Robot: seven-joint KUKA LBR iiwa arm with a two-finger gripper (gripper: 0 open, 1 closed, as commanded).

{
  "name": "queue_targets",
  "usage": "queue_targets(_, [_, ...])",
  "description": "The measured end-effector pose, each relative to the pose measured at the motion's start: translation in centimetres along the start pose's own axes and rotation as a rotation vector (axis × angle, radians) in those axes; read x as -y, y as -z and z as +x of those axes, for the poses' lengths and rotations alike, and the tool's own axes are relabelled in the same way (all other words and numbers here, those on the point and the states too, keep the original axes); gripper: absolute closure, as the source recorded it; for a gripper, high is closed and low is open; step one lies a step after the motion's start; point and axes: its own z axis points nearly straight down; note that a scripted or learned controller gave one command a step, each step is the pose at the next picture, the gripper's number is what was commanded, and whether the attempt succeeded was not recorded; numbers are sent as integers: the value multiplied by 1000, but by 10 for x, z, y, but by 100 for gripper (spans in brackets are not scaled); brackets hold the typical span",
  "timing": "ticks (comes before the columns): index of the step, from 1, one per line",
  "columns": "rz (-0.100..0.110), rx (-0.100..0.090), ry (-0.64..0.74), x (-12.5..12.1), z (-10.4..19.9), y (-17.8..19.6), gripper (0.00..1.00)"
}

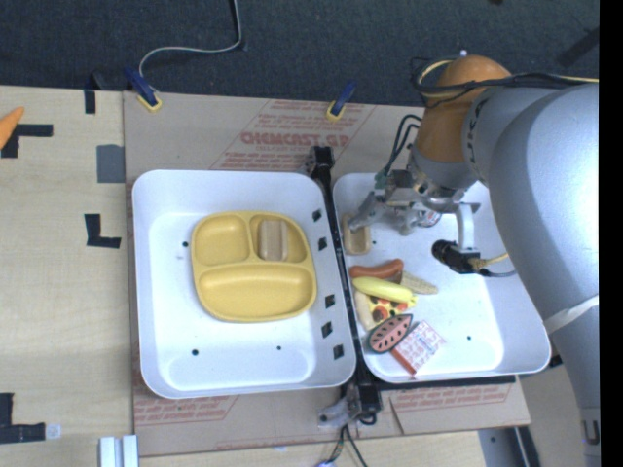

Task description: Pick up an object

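Observation:
In the right bin (487, 339) a cluster of toy food lies along the left wall: a tan block (358, 238), a red sausage (378, 269), a yellow banana (382, 290), a beige corn piece (421, 284), a dark seeded slice (389, 332) and a red-and-white packet (420, 345). My gripper (370, 212) hangs low over the bin's upper left corner, just above the tan block. I see nothing held in it.
The left bin (165, 261) holds a yellow divided plate (255, 278) with a brownish item (273, 241) in its upper right compartment. The black divider (331, 261) runs between the bins. The grey arm (545, 183) covers the right bin's far right side.

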Motion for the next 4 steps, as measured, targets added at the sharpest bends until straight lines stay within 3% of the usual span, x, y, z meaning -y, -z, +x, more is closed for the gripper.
queue_targets(4, [0, -1, 1, 0, -1, 0, 0])
